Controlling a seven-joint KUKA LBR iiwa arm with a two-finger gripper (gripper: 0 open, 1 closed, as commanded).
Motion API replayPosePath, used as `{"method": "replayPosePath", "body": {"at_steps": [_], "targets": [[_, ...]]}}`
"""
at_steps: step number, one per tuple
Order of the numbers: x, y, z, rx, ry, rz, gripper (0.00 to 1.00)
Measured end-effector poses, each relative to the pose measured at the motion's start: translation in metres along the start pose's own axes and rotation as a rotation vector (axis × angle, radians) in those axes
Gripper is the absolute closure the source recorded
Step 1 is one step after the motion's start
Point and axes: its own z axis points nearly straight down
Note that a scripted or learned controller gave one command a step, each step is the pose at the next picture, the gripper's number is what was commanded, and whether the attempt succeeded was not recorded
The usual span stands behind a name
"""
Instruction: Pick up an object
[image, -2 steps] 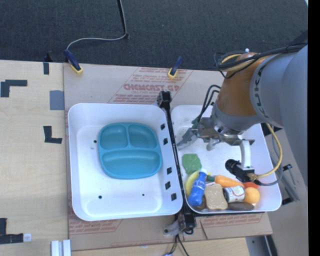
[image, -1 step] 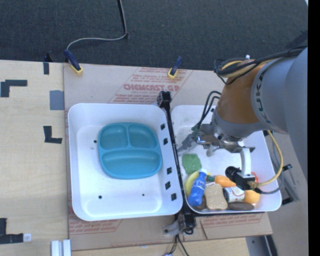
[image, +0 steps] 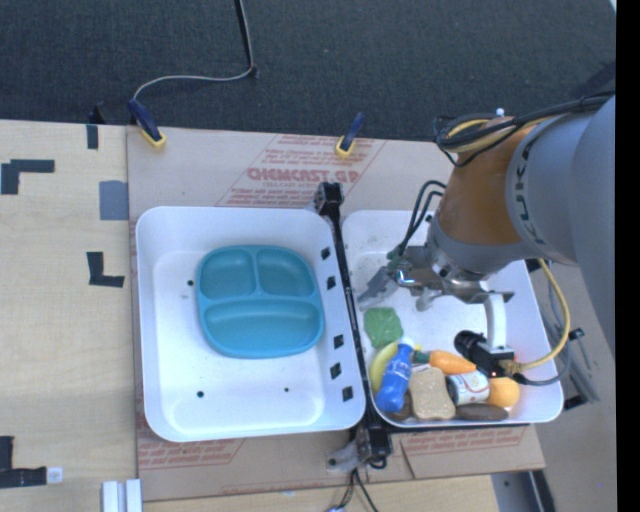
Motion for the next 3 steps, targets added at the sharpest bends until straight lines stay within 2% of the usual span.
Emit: {"method": "replayPosePath", "body": {"at_steps": [3], "targets": [[0.0, 0.0, 0.0, 0.0, 0.0, 0.0, 0.0]]}}
